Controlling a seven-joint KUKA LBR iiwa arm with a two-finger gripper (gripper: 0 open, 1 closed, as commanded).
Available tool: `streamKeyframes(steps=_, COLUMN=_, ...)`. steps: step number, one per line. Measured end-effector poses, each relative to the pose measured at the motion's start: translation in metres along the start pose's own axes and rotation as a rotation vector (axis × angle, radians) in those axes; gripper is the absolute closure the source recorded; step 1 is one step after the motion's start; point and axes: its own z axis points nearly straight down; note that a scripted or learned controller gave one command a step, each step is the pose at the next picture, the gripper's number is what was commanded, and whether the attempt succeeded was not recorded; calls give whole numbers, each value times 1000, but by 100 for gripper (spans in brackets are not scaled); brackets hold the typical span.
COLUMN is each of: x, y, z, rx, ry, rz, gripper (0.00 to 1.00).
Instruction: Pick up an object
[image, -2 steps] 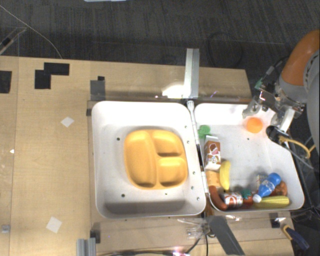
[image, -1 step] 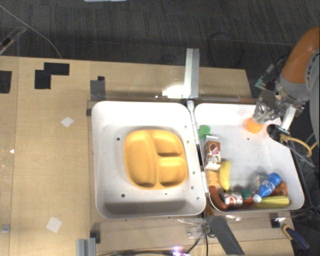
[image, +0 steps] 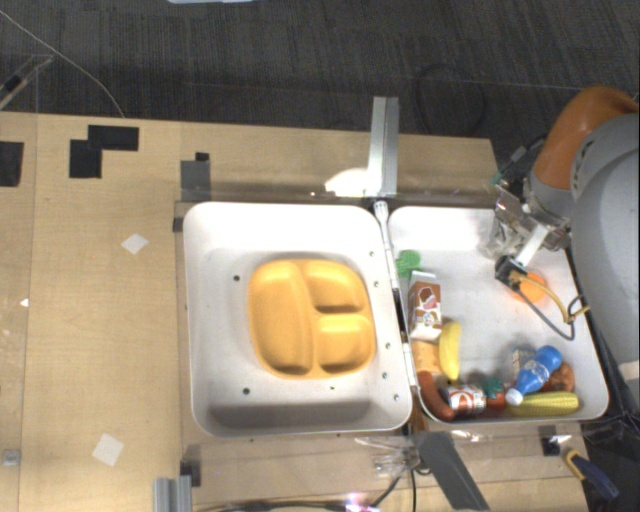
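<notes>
Gripper (image: 508, 238) over right bin (image: 465, 213), grip state unclear; orange object (image: 537, 289) just beside.

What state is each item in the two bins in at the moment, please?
yellow tray, right side up in the left bin, compartments empty
carton, lying flat in the right bin
banana, lying flat
can, on its side
blue bottle, on its side
hand, over the right bin, near its far edge

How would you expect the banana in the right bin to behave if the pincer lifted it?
Smooth and curved, the banana may slip or swivel when squeezed. Its even yellow suggests a plastic toy, probably light and stiff. Close beside the carton, it might nudge that.
</notes>
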Motion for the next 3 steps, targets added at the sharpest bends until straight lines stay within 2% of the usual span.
streamKeyframes(steps=1, x=-6, y=-2, z=2, rx=16, ry=-10, rz=4, gripper=0)
streamKeyframes(steps=2, x=-31, y=-32, z=-170, rx=-7, ry=1, rz=-250, gripper=0)
streamKeyframes(steps=3, x=-44, y=-56, z=-51, rx=13, ry=-5, rz=-127, gripper=0)
